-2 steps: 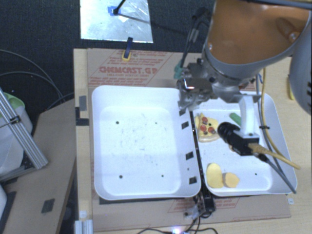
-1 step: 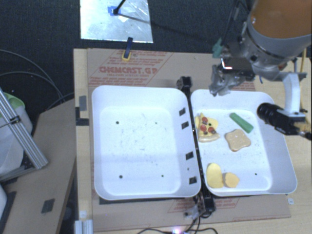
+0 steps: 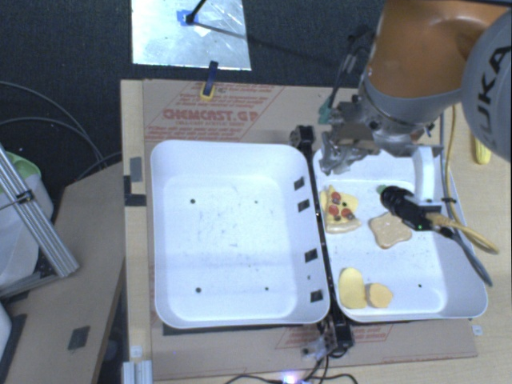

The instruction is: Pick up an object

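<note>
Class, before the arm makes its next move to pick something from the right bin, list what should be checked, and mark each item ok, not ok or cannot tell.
1. Objects present in the right bin: ok; pizza slice toy, tan toast-shaped piece, two yellow-orange pieces.
2. Claw above the right bin: ok, near its far left corner.
3. Claw directly over the pizza slice toy: not ok, it sits beyond it.
4. Claw carrying nothing: cannot tell.
5. Targets apart: pizza slice toy and toast-shaped piece ok; yellow-orange pieces touch, not ok.
</note>
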{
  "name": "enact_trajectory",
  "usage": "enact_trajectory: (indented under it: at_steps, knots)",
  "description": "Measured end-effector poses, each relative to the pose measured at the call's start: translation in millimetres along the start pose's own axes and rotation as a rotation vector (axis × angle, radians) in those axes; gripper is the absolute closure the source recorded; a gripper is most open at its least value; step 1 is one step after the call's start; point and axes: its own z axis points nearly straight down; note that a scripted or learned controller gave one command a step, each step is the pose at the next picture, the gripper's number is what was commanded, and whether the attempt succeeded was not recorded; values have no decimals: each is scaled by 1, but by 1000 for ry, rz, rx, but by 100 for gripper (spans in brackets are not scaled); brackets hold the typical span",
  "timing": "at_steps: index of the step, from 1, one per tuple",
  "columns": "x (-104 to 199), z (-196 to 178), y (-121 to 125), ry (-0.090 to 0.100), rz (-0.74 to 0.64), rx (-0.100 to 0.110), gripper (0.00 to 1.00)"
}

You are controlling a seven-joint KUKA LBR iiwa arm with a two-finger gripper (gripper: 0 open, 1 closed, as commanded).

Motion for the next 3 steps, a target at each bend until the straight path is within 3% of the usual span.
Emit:
enact_trajectory:
  at_steps: [1,2,3]
  knots:
    - [78,16,-16,6,-12,-8,100]
    - [50,-110,-40,8,-4,-25,100]
    - [136,-91,-46,6,-13,-9,100]
